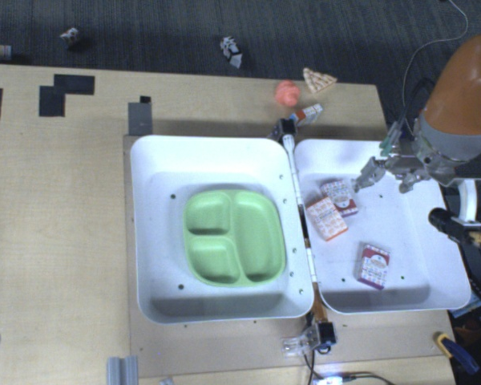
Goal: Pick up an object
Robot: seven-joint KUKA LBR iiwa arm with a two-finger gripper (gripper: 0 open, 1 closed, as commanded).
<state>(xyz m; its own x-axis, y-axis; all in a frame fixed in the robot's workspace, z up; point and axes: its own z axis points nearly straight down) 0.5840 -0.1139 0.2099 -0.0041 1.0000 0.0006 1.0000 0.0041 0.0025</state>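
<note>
Three small red-and-white packets lie in the right bin (433,295): one (339,195) near the bin's upper left, a second (326,219) touching it just below, and a third (373,265) alone toward the front. My gripper (385,180) hangs over the back of the right bin, just right of the upper packet. It is open, with nothing between the fingers. The grey arm with its orange band (461,87) comes in from the right.
The left bin (152,295) holds a green divided plate (234,236). Behind the bins on the bench lie a pink ball (287,93), a toy pizza slice (319,79) and a small tube (309,115). Cables and clips sit at the front edge.
</note>
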